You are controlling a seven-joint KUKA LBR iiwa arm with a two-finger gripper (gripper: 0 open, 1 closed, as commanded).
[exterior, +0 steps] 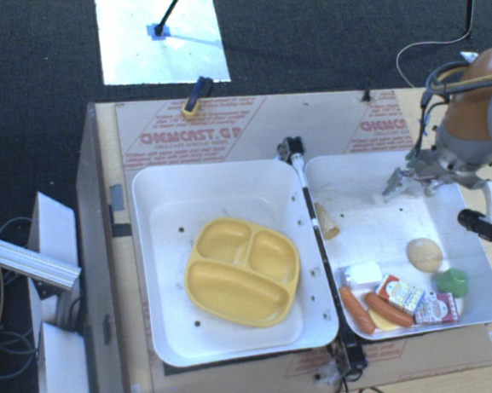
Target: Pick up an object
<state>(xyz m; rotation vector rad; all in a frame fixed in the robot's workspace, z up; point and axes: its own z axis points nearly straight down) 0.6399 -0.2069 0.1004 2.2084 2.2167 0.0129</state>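
Observation:
My gripper [409,186] hangs over the back of the right bin [477,240], open, with nothing between its fingers. Below it, toward the bin's front, lie a beige round roll [424,254], a green piece [451,282], a white block [363,274], two orange sausages [388,309], a yellow slice [379,320] and two small red-and-white cartons [401,292]. A small tan piece [326,221] rests against the divider. All these objects lie apart from the gripper.
The left bin [166,207] holds a yellow divided plate [242,271]. A black bar [310,220] runs between the two bins. The grey and orange arm [476,111] enters from the right, with a black fitting [481,224] over the right bin's rim.

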